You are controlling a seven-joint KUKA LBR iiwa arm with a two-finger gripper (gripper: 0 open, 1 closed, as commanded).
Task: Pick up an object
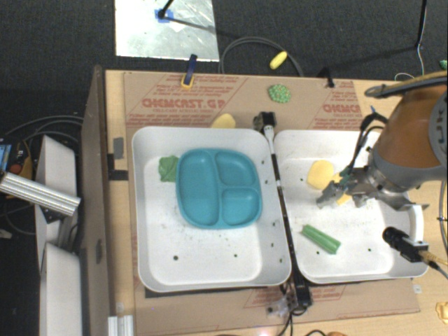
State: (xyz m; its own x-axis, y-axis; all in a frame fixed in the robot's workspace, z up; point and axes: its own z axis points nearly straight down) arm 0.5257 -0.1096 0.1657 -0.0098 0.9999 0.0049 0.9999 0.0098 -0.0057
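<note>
In the right bin [364, 268] a rounded yellow object [319, 173] lies near the left wall. A long green object [320, 238] rests toward the front of the same bin. My gripper [338, 192] hangs low over the bin, just right of the yellow object and touching or nearly touching it. A small yellow bit [344, 199] shows right under the gripper; I cannot make out whether it is held. The left bin [161, 257] carries a blue divided plate [217, 187] with a green leafy piece [168, 167] at its left edge.
Behind the bins, on the cardboard, lie a pale yellow piece [224, 121] and a round green knobbly piece [279, 93]. A yellow item [278, 60] sits on the dark floor beyond. The ridge between the bins [278, 187] runs just left of the yellow object.
</note>
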